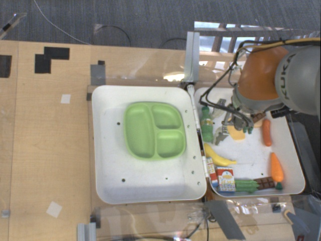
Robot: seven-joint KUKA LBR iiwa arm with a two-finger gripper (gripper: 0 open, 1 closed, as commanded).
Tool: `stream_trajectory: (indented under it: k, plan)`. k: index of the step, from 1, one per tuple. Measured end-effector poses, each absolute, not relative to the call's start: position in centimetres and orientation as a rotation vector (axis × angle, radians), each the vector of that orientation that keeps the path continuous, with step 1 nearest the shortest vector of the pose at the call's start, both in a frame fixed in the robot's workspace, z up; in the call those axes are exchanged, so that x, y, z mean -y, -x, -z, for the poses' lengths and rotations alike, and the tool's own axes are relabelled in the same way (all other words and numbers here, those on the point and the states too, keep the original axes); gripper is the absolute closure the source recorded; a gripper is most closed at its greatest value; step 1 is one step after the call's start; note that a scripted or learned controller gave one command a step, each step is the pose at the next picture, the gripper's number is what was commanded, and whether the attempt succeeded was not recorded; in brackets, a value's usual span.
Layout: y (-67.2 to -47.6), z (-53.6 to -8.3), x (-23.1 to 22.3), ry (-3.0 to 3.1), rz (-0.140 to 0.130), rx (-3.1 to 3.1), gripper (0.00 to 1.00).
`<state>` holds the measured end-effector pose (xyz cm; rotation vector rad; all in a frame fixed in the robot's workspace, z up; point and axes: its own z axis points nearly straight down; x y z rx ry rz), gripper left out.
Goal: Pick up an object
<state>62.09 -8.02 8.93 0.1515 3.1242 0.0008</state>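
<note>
A pale wooden table [45,149] fills the lower and left part of the view, with black angular markers at its 10 o'clock corner and small grey squares of tape scattered on it. Beyond its far edge lies dark grey carpet [125,9] crossed by a thin pale cable. Two shallow white plastic bins sit side by side: the left bin [108,179] holds a green, three-compartment plastic plate [154,130] near its middle; the right bin [296,179] holds the small objects.

In the right bin, a green bottle-shaped toy [206,123] lies along the edge at 9 o'clock, a yellow plastic banana [219,156] sits just below it toward 7 o'clock, and a small red-and-white carton [225,179] rests at 6 o'clock touching a green and dark brown stick-like item [255,185] along the near wall. An orange plastic carrot [276,167] lies at 4 o'clock, and a red sausage-shaped toy [267,133] at 3 o'clock. A yellow flat wedge-like piece [237,133] sits near the bin's middle.

The grey arm with its orange band [258,74] reaches in over the bin's 1 o'clock corner and hides that part of it. The claw [231,126] hangs just above the yellow piece, beside the bottle; its metal fingers blur together, so I cannot tell how far apart they are or whether they grip anything.
</note>
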Motion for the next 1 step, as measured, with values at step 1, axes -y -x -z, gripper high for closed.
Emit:
stream_trajectory:
  k: [1]
  plan:
    - [-62.72, -8.86, 14.97, -0.026, 0.006, -3.129, 0.0]
